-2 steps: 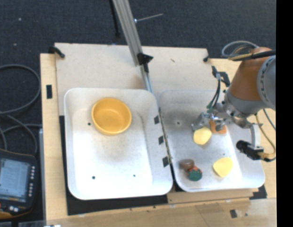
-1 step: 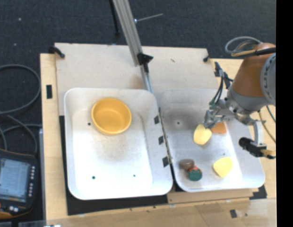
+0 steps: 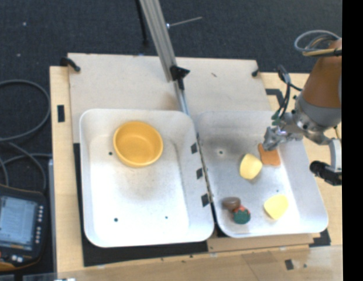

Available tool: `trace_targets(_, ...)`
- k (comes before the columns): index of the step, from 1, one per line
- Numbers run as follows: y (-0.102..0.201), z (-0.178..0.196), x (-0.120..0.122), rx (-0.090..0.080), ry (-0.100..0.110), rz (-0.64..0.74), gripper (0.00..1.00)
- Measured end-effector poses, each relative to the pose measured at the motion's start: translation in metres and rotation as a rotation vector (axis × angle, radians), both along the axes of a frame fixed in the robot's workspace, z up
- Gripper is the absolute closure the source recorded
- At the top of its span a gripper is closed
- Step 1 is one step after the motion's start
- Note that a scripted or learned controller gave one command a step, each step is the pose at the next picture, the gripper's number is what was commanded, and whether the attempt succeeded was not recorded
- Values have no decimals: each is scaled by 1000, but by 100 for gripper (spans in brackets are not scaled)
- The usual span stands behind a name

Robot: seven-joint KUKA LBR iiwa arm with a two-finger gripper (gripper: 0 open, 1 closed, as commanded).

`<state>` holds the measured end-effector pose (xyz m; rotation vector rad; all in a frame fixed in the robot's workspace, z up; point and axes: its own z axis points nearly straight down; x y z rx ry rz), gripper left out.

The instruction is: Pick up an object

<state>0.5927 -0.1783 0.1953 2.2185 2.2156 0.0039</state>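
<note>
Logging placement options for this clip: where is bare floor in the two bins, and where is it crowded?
Left bin: bare below and right of the yellow bowl. Right bin: bare along its left wall, above the brown object. Crowded around the gripper, orange block and pale yellow pieces.

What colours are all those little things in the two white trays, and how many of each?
Yellow: 3, the bowl in the left bin, plus two pale yellow lumps in the right bin
Orange: 1, a flat piece under the gripper
Brown: 1
Green: 1
Total: 6
</note>
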Motion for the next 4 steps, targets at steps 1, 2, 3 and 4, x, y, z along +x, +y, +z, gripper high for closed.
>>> trace_targets(1,-7,62,-4,-1,-2,0,100)
trace_targets(2,-9,92,-3,1,1,3,100)
trace_targets(3,36,94,-8,3,4,7,100)
trace_targets(4,92,84,-26,3,6,8,100)
